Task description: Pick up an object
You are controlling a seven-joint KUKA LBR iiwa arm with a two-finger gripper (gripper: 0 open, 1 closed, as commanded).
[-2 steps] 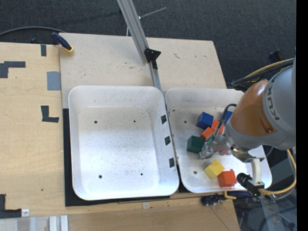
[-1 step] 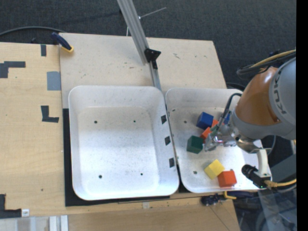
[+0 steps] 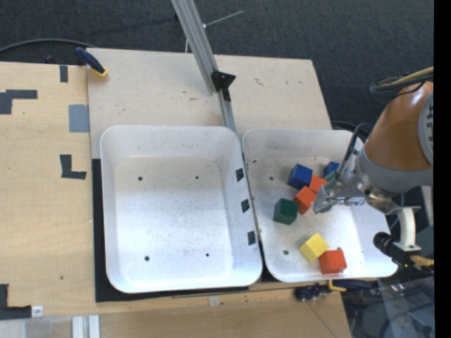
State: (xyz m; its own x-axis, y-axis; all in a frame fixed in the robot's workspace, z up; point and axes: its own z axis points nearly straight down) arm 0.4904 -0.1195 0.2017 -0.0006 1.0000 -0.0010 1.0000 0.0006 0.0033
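Several small blocks lie in the right bin (image 3: 282, 143): a blue block (image 3: 300, 175), an orange block (image 3: 306, 198) with another orange piece (image 3: 318, 183) just above it, a dark green block (image 3: 285, 211), a yellow block (image 3: 313, 247) and a red-orange block (image 3: 332, 260). A small blue piece (image 3: 331, 168) shows near the arm. My gripper (image 3: 323, 201) reaches in from the right and hangs low over the bin, right beside the orange block. The wrist hides its fingertips.
The left bin (image 3: 113, 189) stands beside the right one, sharing a middle wall. A slanted metal rail (image 3: 201, 44) crosses the bench top toward the bins. The arm's orange band (image 3: 394, 136) hangs over the right bin's right edge.
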